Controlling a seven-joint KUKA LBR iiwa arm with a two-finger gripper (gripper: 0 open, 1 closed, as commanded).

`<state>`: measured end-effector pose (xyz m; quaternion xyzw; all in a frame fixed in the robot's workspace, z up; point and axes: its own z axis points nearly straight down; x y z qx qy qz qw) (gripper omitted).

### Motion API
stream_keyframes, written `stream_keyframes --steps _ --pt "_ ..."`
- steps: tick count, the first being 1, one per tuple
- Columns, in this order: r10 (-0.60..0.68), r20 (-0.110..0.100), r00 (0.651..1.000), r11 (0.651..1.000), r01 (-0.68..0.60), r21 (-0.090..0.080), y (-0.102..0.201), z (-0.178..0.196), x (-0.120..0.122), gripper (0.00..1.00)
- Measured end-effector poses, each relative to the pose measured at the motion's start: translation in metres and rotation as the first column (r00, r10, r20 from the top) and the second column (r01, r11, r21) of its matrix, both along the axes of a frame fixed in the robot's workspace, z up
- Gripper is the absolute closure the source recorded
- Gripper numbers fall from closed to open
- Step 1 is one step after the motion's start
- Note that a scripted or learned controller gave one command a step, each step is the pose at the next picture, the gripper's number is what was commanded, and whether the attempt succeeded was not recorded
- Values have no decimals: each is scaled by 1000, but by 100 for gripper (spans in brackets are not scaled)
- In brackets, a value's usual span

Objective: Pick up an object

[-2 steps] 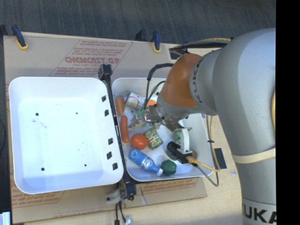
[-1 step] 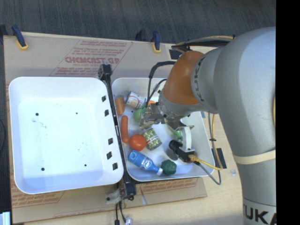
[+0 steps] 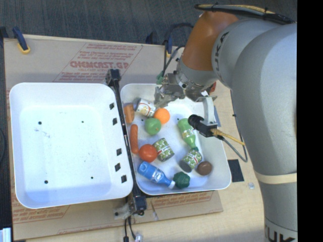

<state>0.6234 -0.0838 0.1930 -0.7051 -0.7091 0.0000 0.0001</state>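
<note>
Cardboard covers the desk (image 3: 101, 59) under two white bins, and I see the left bin (image 3: 20, 135) beside the right bin (image 3: 222, 178), which holds the clutter. My gripper (image 3: 164, 92) sits at upper centre of the frame over the right bin's far edge, just beside a small can (image 3: 145, 108) and an orange ball (image 3: 162, 116); I cannot tell how its fingers stand. Lower in that bin lie a green bottle (image 3: 187, 132), a tomato (image 3: 148, 153) and a blue bottle (image 3: 153, 174).

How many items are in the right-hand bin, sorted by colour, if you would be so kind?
Orange or red: 4 (two carrots, orange ball, tomato)
Green: 5 (ball, bottle, two cans, dark piece)
Blue: 1 (bottle)
Brown: 1
White-labelled can: 1
Total: 12
</note>
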Motion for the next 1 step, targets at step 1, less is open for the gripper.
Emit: stream_keyframes --steps 1 --pt "-2 -1 1000 1000 2 -1 -76 3 33 100"
